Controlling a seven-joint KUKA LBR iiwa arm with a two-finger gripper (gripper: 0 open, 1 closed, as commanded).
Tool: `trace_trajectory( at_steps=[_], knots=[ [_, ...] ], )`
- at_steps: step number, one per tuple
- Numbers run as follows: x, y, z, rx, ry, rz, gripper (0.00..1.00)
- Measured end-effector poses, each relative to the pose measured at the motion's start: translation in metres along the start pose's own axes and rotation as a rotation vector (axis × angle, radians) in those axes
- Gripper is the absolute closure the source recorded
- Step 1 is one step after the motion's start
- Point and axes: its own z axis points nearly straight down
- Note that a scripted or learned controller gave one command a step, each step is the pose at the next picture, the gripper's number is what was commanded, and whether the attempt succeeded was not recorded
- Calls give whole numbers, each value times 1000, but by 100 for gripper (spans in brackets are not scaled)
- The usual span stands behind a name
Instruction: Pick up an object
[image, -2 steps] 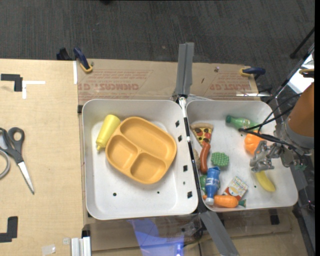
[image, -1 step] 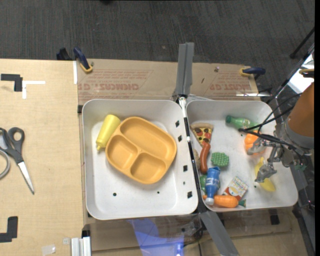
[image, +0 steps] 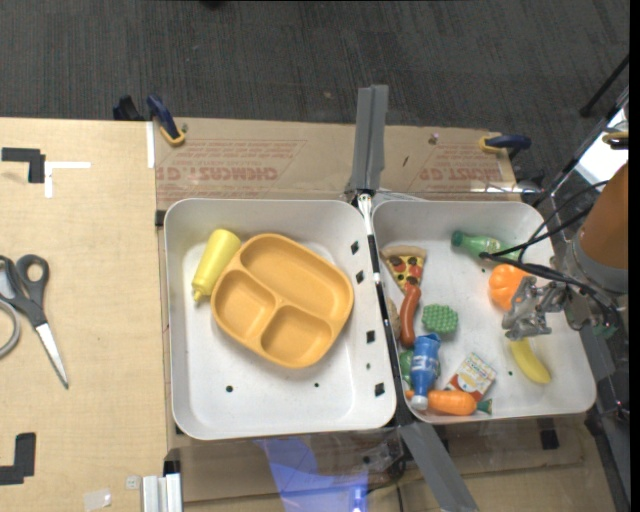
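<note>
1. Landmark: right white plastic bin (image: 560, 400); everything below is placed relative to it.
2. Near edge of this bin: orange toy carrot (image: 452, 402) at the front wall, small printed snack packet (image: 472, 375) just behind it, blue plastic bottle with white cap (image: 424, 364) to their left, near the divider.
3. Yellow toy banana (image: 529, 362) lies front-right in the bin, just below the gripper.
4. Metal two-finger gripper (image: 524, 318) is low over the bin's right-middle, between the banana and an orange toy pepper (image: 507, 284). Cannot tell how the jaws stand; nothing visibly between them.
5. Mid bin: green bumpy round toy (image: 439, 320), red toy sausage (image: 408, 313) to its left along the divider.
6. Back of bin: toy pizza slice (image: 405, 267) back-left, green plastic bottle (image: 474, 241) near the back wall.
7. Left of this bin: second white plastic bin (image: 190, 390), touching side by side, holding a yellow three-compartment plastic tray (image: 283, 298) and a yellow plastic bottle (image: 214, 262) at the tray's left edge.
8. Far left, well apart: grey-handled scissors (image: 36, 310) on the tan bench (image: 80, 400).
</note>
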Motion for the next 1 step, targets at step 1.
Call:
trace_trajectory(
  at_steps=[1],
  knots=[
    [0, 0, 0, 0, 0, 0, 0]
  ],
)
